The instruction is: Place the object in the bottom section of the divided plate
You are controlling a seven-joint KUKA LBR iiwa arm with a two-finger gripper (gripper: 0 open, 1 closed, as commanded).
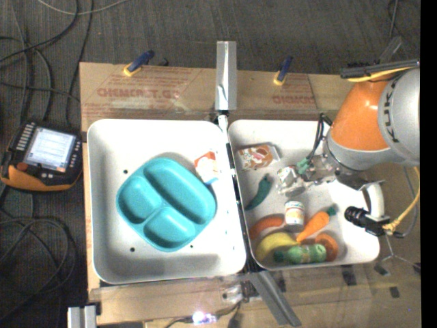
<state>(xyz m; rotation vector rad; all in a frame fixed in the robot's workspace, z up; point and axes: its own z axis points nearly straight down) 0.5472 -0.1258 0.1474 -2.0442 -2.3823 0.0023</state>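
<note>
A teal divided plate (pixel 166 202) with three sections lies in the left bin (pixel 109 251). A small red and white object (pixel 207 166) rests just off the plate's upper right rim, beside the wall between the bins. My gripper (pixel 295 179) hangs over the middle of the right bin (pixel 369 251), above the gap between a snack packet (pixel 257 156) and a small jar (pixel 294 212). The grey arm with its orange band (pixel 365 125) reaches in from the right.
The right bin also holds a green chili (pixel 260 193), a carrot (pixel 316 225), a banana (pixel 273 242), an orange piece (pixel 265 223) and a green item (pixel 302 253). A tablet (pixel 44 154) lies left of the bench. A metal post (pixel 225 74) stands behind the bins.
</note>
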